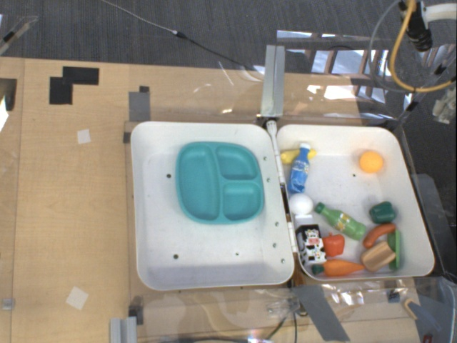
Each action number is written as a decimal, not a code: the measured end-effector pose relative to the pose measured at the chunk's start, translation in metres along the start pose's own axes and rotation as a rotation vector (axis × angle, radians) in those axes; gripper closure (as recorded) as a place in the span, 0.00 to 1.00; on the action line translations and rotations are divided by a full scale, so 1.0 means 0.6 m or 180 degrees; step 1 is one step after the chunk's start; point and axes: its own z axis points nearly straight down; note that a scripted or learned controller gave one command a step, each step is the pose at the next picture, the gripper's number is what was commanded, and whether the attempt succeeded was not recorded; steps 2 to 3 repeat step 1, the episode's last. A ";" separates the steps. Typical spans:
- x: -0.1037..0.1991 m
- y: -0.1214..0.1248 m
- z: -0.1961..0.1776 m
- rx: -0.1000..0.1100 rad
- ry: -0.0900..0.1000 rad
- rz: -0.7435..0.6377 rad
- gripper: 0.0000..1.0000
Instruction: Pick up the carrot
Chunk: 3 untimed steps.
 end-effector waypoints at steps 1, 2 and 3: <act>-0.163 0.043 0.111 -0.0003 -0.0016 0.0000 1.00; -0.163 0.043 0.111 -0.0003 -0.0016 0.0000 1.00; -0.163 0.043 0.111 -0.0003 -0.0016 0.0000 1.00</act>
